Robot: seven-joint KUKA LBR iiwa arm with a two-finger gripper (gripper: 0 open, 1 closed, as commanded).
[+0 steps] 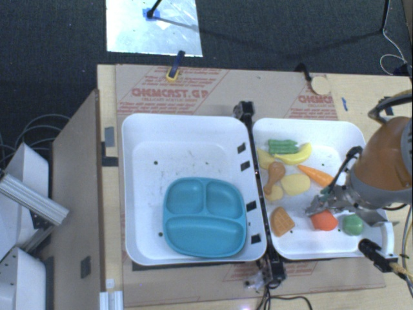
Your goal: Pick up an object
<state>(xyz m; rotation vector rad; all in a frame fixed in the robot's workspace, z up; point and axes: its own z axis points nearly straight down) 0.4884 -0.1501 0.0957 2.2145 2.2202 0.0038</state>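
The right bin (pixel 348 133) holds several toy foods: a green bean pod (pixel 282 145), a yellow banana (pixel 295 155), an orange carrot (pixel 315 174), a brown drumstick (pixel 275 178), a pale yellow potato (pixel 296 185), a tan waffle piece (pixel 282 221), a red-orange tomato (pixel 324 221) and a green ball (pixel 352 225). My gripper (pixel 322 205) reaches in from the right and hangs low, just above the tomato's upper left side, between the potato and the green ball. The arm hides the bin's right part.
The left bin (pixel 148 134) holds a blue divided plate (pixel 205 216) in its near half. A black divider with clips (pixel 253 173) runs between the bins. A yellow clip (pixel 173 73) lies on the cardboard behind the bins.
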